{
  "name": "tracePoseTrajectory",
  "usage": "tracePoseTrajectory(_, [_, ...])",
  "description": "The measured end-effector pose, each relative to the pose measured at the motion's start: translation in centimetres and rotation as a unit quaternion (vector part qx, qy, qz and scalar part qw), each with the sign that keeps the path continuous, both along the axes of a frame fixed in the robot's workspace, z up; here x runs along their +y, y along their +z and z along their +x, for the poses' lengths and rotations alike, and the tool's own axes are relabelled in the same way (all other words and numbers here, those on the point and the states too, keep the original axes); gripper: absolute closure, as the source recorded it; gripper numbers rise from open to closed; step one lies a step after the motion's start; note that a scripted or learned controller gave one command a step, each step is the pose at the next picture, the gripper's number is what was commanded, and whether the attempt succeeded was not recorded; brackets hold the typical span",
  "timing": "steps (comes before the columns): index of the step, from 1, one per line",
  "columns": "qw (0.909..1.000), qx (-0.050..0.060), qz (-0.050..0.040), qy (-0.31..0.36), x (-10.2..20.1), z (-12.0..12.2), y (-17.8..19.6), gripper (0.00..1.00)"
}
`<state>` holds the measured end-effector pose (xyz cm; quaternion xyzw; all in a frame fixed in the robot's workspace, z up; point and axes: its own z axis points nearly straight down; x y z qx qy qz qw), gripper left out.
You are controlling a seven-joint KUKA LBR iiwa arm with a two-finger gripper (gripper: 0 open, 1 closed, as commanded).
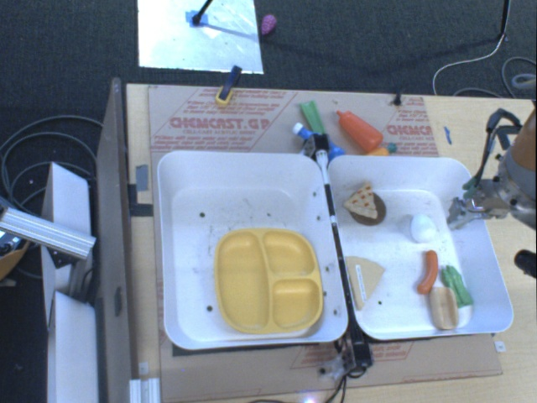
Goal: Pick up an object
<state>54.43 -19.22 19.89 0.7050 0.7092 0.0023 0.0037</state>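
Egg (pixel 422 227), one, lies in right bin (pixel 482 225). We count one sausage (pixel 430 272), one bread (pixel 443 306), one yellow tray (pixel 268 280) in left bin (pixel 180 225). Claw (pixel 470 208) at right rim; we cannot tell its grip.

Pale wooden bench (pixel 503 368), topped by brown printed cardboard sheet (pixel 252 120). On it: two shallow white plastic bins, left (pixel 180 191) and right (pixel 482 217), touching; behind them, orange plastic carrot (pixel 359 131), green stick (pixel 311 116), yellow-and-blue clip (pixel 226 86).
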Motion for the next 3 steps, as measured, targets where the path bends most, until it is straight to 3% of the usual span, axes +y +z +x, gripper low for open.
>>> tracePoseTrajectory(1, [1.0000,0.004,0.0004,-0.003,-1.5,-0.2,-3.0,1.00])
tracePoseTrajectory(2, [1.0000,0.002,0.0001,-0.001,-1.4,0.0,-1.7,1.00])
tracePoseTrajectory(3, [1.0000,0.004,0.0020,0.001,4.3,-0.5,-2.0,1.00])
